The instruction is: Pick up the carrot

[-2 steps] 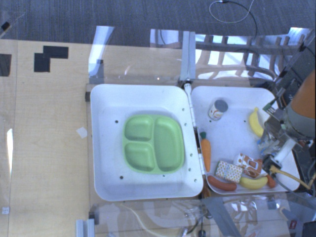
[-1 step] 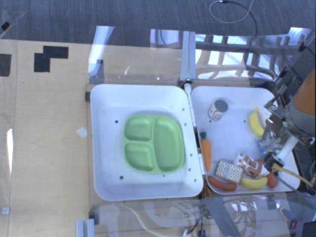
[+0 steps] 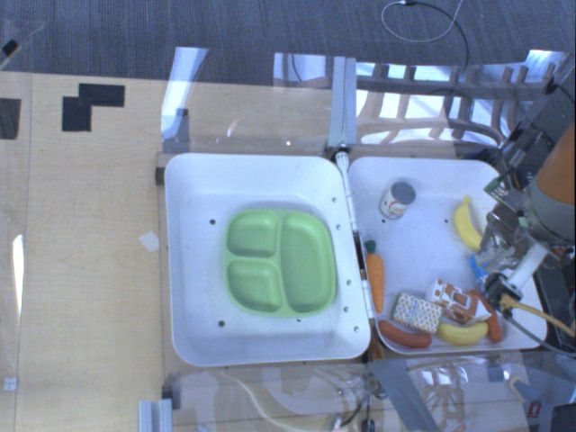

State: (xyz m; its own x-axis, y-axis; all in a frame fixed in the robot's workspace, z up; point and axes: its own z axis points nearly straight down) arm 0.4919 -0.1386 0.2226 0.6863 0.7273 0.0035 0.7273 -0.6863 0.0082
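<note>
Two shallow white bins lie side by side beneath the arm [image 3: 553,165], which enters from the right of the camera view. The far bin [image 3: 193,268], well beyond the gripper to its left, bears a green divided plate [image 3: 281,262]; the near bin [image 3: 423,174], over whose right edge the gripper [image 3: 500,266] hangs, bears the loose items. Whether the tool is released or clenched cannot be told here, its tip being lost among grey parts and cables, and nothing is seen grasped in it. The carrot [image 3: 375,282], the object of the task, lies to the left of the gripper, across most of the near bin and just beside the wall that the two bins share. Its long axis runs parallel to that wall, green stem end away from the camera and point toward it, hence crosswise to the line from gripper to carrot. Between tool and carrot, slightly toward the camera, lie a patterned packet [image 3: 417,313] and a small printed box [image 3: 454,301]; a yellow banana [image 3: 464,224] lies just left of the tool, a second banana [image 3: 462,333] and a red sausage [image 3: 405,335] toward the camera, a small can [image 3: 395,199] beyond the carrot's stem end. By judgement, the coming move is a leftward traverse, with closure across the carrot's narrow width
</note>
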